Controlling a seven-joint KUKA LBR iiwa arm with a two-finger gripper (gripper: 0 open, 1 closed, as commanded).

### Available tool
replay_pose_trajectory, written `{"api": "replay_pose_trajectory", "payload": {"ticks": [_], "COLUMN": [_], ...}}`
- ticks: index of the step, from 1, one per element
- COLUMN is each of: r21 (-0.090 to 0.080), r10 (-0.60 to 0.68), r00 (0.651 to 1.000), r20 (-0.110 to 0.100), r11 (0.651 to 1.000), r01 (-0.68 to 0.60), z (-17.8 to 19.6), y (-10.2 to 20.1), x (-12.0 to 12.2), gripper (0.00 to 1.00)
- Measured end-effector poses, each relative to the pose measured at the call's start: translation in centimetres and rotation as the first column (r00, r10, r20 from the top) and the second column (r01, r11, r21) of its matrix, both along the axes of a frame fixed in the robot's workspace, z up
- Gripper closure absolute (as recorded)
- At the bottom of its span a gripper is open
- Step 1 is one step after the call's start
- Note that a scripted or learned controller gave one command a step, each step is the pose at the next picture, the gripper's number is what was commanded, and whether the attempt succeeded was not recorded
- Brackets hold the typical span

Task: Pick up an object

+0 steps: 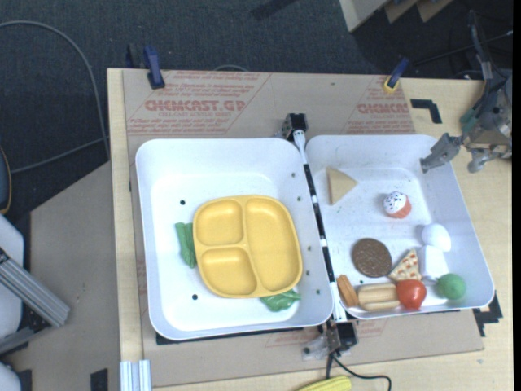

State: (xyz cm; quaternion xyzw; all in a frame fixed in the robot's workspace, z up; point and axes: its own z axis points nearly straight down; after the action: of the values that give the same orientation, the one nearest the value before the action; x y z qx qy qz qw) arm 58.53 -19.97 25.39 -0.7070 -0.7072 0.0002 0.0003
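Observation:
The right bin (370,155) holds several toy foods: a tan wedge (339,185), a white and red ball (396,204), a brown round cookie (371,257), a pizza slice (406,265), a white egg (435,236), a red tomato (411,293), a green ball (450,286) and a hot dog (370,295). My gripper (456,155) hovers over the far right corner of this bin, open, with nothing between its fingers. It is well apart from all the foods; the white and red ball lies closest, down and to the left.
In the left bin (163,218) sits a yellow divided plate (247,245), with green leaf pieces (186,243) sticking out at its left side and front edge. Blue and yellow clamps (152,65) hold the cardboard at the bench's far edge.

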Motion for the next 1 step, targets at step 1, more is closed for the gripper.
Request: {"api": "replay_pose_trajectory", "payload": {"ticks": [1], "r21": [0.000], "r10": [0.001], "r00": [1.000], "r20": [-0.001], "r11": [1.000], "r01": [-0.001], "z": [-9.39], "y": [4.48], "x": [-2.73], "gripper": [0.00]}}
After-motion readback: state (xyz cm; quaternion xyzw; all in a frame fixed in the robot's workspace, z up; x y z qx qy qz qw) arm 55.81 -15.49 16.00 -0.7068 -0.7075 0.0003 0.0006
